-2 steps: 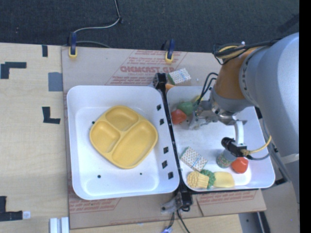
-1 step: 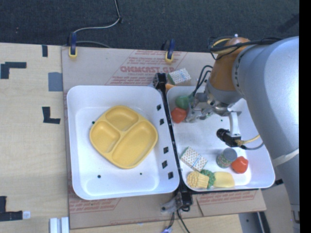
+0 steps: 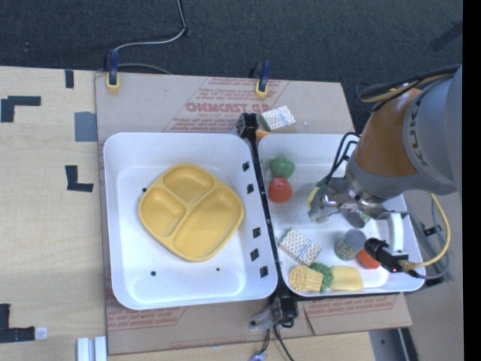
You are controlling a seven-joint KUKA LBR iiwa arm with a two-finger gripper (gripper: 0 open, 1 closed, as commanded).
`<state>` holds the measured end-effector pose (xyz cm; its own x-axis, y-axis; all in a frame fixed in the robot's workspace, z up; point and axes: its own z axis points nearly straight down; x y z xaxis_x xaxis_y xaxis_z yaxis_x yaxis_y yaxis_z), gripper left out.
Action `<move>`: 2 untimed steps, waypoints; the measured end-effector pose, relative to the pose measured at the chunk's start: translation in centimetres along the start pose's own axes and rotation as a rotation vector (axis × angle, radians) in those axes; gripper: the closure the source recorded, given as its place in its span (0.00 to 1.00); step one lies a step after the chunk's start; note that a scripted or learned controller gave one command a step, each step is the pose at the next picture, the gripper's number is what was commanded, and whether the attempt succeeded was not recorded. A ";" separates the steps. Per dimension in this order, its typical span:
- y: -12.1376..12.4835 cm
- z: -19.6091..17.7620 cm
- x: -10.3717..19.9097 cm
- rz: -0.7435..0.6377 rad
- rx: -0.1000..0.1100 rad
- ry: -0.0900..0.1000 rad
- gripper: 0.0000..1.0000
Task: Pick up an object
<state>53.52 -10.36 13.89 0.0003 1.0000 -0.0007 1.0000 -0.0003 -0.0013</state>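
Note:
My gripper [image 3: 325, 204] hangs low over the middle of the right bin [image 3: 316, 150], under the grey arm with its orange band. To its left lie a green round item [image 3: 282, 166] and a red tomato [image 3: 279, 190]. Below it rests a checkered packet [image 3: 298, 245], a little apart from it. A grey can [image 3: 349, 244] and a red-orange piece [image 3: 368, 258] sit just right of and below the gripper. Along the bin's front edge lie a yellow corn cob [image 3: 305, 278], a small green piece [image 3: 322, 271] and a pale yellow item [image 3: 346, 278]. I see nothing held.
The left bin [image 3: 120, 224] holds a yellow divided plate [image 3: 192, 210]. A second checkered packet [image 3: 276, 118] lies on the cardboard behind the bins, by a small orange item [image 3: 261, 134] at the divider. Cables trail at the right.

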 end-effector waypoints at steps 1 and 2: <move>-5.2 -0.3 0.6 -0.001 0.002 0.001 1.00; -5.1 -2.8 -0.5 -0.001 -0.001 0.001 1.00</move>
<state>48.38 -10.86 16.66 -0.0009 1.0000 0.0003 1.0000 0.0009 -0.0008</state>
